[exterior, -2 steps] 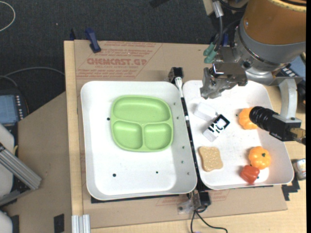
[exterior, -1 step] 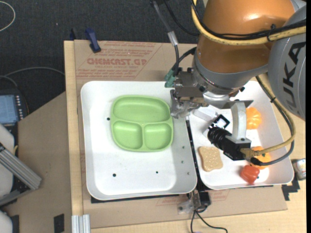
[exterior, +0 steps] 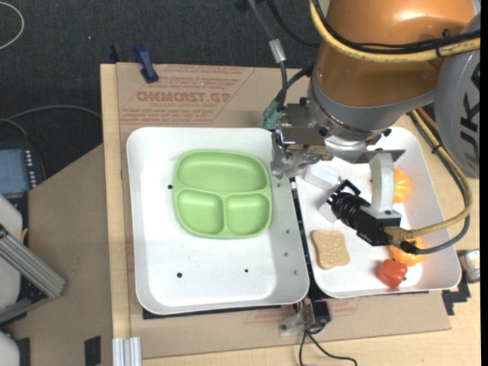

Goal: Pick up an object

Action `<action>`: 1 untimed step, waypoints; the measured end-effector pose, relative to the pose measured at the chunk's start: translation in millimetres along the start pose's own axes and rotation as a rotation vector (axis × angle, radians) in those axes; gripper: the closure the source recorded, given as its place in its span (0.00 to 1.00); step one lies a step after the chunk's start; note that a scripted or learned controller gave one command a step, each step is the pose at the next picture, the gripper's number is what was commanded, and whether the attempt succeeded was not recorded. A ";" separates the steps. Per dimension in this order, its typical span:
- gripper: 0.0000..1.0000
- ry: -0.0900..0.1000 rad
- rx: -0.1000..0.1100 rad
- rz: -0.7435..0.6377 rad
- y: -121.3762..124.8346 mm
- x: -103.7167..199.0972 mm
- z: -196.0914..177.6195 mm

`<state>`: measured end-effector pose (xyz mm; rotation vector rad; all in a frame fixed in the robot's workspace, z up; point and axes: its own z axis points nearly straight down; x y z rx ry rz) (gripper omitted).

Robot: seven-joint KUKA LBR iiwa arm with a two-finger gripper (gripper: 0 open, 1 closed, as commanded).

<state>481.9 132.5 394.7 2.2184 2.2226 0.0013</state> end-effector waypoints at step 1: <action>1.00 0.000 -0.002 -0.001 0.4 0.7 -10.1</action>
